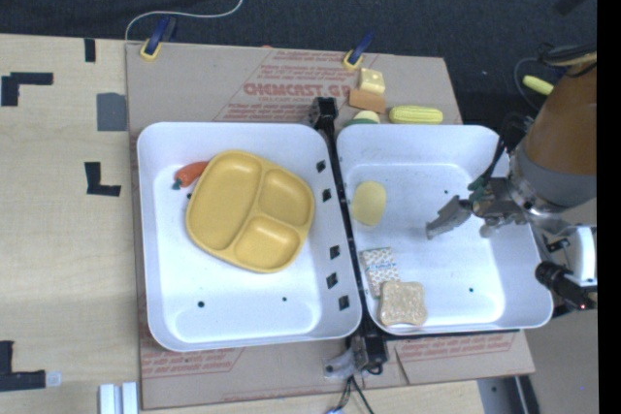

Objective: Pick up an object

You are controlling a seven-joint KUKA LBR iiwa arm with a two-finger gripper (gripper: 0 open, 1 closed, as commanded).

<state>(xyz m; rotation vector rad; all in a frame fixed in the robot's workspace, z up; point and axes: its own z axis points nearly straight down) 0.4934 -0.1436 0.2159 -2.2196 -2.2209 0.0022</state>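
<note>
My gripper [458, 208] hangs over the middle of the right bin [485, 145], its fingers apart with nothing between them. To its left lies a pale yellow round piece [369, 202] near the bin's left wall. A small speckled white square [378, 260] and a tan slice of toast [402, 302] lie at the bin's front left, below and left of the gripper. The left bin [233, 320] holds a yellow divided plate [250, 208] and an orange carrot [191, 173] tucked at the plate's upper left edge.
Behind the bins, on the cardboard, sit a corn cob [415, 114], a tan block [368, 92] and a small pale round item [365, 117]. A black divider [335, 208] runs between the bins. The arm's grey and orange body [563, 141] stands over the right bin's right edge.
</note>
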